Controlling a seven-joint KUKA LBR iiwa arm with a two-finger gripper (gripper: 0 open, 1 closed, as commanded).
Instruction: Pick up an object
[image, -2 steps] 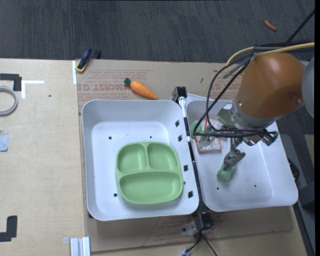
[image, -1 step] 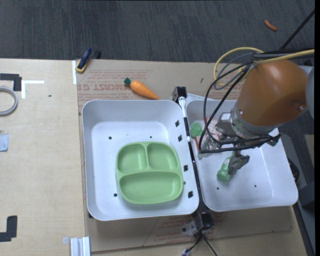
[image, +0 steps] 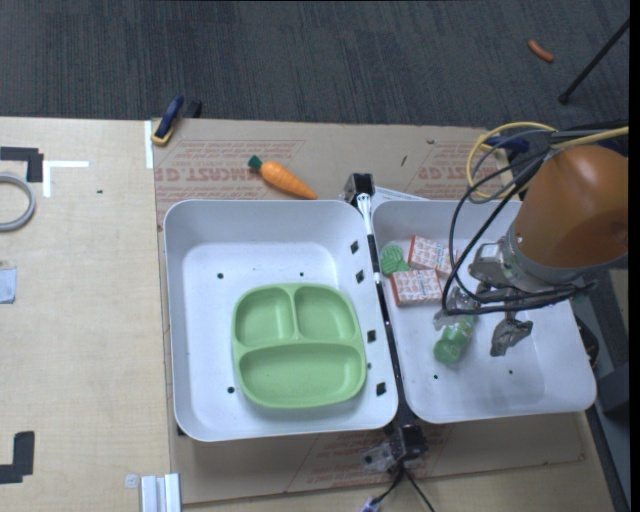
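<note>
The hand (image: 483, 331) hangs spread open over the right bin (image: 560, 390), holding nothing. A green bottle (image: 452, 343) lies beside one finger, with red-and-white boxes (image: 422, 268) nearby.

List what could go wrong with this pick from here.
1. The gripper hangs beside the green bottle-like object, not plainly around it, so a grasp may miss or knock it away.
2. The red-and-white packets lie close by and could get nudged.
3. The arm's cables loop above the right bin and might snag.
</note>
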